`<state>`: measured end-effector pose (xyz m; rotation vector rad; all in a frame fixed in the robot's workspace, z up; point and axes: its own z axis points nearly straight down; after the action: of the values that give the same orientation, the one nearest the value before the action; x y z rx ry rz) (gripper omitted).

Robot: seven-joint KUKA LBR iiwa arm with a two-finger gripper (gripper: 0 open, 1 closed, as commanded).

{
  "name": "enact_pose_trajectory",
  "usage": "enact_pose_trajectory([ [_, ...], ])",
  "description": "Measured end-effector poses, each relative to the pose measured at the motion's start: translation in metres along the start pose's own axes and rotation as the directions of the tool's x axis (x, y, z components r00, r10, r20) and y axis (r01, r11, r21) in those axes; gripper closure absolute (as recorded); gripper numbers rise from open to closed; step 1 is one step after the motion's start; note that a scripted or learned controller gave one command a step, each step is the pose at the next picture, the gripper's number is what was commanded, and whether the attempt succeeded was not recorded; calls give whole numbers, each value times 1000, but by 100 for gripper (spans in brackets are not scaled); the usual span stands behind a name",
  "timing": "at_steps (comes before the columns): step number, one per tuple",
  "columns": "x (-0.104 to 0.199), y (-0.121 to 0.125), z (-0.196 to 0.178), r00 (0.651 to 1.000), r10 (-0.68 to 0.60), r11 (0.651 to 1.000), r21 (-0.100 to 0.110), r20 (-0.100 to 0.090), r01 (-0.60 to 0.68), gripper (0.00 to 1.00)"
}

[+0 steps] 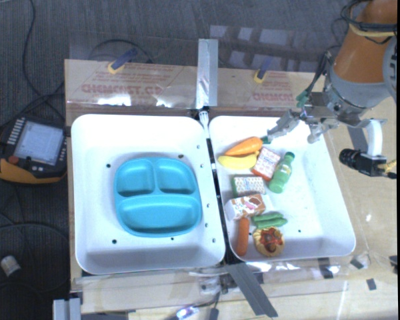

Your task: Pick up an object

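In left bin (pixel 93 179) — blue tray (pixel 159 195) | right bin (pixel 320 199) — toy food (pixel 257 192)

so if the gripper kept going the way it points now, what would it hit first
The gripper points down and left over the right bin. Going straight on, it would likely meet the toy carrot first, at the top of the food pile. Its height above the bin is unclear from this slanted view.
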<state>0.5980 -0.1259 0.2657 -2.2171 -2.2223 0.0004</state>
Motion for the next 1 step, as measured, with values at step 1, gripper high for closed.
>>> enact_pose_trajectory([
  [1,-32,-29,54,997,-81,997,1,2,81,0],
])
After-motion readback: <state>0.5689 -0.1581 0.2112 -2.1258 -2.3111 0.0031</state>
